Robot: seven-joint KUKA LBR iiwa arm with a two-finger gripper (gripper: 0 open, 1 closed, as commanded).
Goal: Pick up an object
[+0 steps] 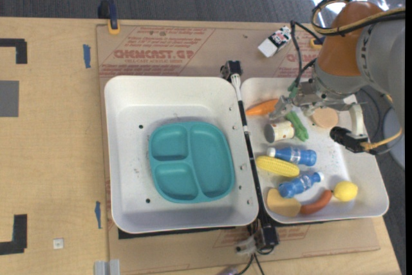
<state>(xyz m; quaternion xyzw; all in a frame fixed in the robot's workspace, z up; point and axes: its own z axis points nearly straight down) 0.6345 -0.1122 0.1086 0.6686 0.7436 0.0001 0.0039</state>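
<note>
My gripper (288,106) is low over the back of the right bin (370,170). Its tip is between an orange carrot (261,108) on its left and a green pod-like piece (298,125) just in front of it. A white cylinder (281,132) lies right below the tip. I see no object lifted off the bin floor. Farther forward lie a blue bottle (293,155), a yellow corn cob (277,166), a second blue bottle (300,183), a lemon (346,190), a red sausage (315,204) and a tan wedge (283,203).
A tan disc (326,118) sits partly under the wrist. The left bin (122,138) holds a teal divided plate (190,161). The grey arm with its orange band (347,35) covers the right bin's back right corner. A small white tag (274,42) lies on the bench behind the bins.
</note>
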